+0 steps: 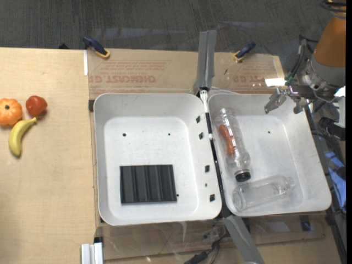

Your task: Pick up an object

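The hand (pixel 286 99), fingers spread and holding nothing, hangs over the right bin (pixel 308 147)'s far corner, well beyond the clear bottle (pixel 232 142) lying inside it.

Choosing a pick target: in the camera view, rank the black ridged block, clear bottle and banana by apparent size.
1. black ridged block
2. clear bottle
3. banana

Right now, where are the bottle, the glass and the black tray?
bottle (pixel 232 142): camera view, middle of its clear body.
glass (pixel 264 191): camera view, its clear side.
black tray (pixel 147 183): camera view, centre of its ribbed top.
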You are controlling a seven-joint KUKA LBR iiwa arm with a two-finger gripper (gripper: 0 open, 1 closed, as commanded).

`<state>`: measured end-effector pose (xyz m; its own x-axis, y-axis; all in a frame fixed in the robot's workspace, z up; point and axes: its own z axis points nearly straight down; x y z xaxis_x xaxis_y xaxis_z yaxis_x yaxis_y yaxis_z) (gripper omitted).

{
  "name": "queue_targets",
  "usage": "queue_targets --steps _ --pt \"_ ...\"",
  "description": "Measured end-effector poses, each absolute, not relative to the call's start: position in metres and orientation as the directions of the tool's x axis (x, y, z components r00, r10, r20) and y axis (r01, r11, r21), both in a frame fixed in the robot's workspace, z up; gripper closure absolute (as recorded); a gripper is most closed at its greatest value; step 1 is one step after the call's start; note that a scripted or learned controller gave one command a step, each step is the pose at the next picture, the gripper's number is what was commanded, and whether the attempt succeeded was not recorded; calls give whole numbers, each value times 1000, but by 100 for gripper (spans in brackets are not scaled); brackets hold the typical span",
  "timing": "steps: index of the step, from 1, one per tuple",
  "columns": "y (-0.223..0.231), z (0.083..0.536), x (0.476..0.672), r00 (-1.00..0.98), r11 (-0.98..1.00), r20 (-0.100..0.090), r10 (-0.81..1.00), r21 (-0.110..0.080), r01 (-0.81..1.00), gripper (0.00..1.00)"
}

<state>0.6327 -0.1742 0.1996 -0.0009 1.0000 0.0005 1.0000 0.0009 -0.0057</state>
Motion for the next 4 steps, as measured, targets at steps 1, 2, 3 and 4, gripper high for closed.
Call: queue_targets --steps 1,2,3,4 --pt "-147 192 534 4 -4 1 1000 -7 1000 0" --pt "-122 89 531 17 -17 -2 1000 -4 1000 0" --pt "-192 139 522 183 -183 -1 983 -5 983 0" --pt "-192 88 477 47 -47 3 999 -7 999 0"
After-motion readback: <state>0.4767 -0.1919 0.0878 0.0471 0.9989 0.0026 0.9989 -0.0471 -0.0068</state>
